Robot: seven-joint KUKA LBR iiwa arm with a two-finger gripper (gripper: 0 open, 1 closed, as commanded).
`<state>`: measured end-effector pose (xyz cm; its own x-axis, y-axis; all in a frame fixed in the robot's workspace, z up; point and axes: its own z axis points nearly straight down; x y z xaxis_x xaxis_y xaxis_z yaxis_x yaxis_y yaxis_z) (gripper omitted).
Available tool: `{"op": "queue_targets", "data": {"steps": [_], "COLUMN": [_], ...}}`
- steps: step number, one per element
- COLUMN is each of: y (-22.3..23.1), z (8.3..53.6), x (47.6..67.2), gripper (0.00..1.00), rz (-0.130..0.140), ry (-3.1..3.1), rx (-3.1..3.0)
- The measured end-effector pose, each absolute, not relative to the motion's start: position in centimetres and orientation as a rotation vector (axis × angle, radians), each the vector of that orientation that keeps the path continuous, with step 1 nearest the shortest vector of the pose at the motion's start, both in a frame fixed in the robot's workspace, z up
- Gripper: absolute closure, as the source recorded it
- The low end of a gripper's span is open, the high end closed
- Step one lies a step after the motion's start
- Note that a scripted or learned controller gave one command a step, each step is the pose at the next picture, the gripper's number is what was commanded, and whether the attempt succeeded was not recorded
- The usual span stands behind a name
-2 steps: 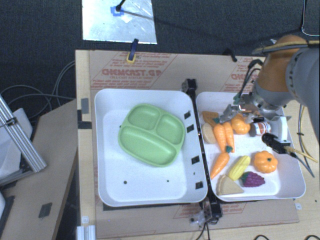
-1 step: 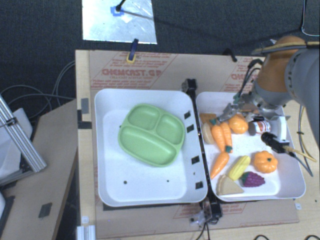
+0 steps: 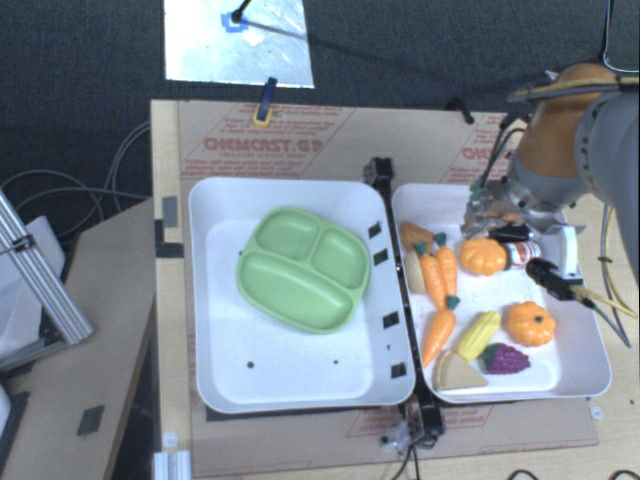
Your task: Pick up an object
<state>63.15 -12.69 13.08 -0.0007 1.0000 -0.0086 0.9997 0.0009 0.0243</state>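
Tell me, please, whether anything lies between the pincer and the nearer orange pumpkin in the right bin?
Nothing visible does. The pincer hangs low at the back of the right bin, and the nearer orange pumpkin sits just in front of it with no toy between them. The carrots lie to the pumpkin's side, out of the way.

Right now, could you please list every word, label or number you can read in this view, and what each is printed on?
"CHEMCAST" followed by what looks like "GP": red print on the brown protective sheet behind the left bin.
The same red print repeats on the sheet near the arm, too broken up to read.
The blue tag on the silver sheet: too small to read.
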Motion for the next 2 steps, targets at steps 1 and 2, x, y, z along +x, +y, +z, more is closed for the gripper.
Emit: {"op": "queue_targets", "data": {"steps": [1,2], "y": [-12.8,-12.8], "z": [18.5,22.8], "x": [64.4,64.6], "gripper": [1.00,1.00], "rz": [0.007,0.007], "ry": [2.222,2.223], "rx": [2.211,2.212]}}
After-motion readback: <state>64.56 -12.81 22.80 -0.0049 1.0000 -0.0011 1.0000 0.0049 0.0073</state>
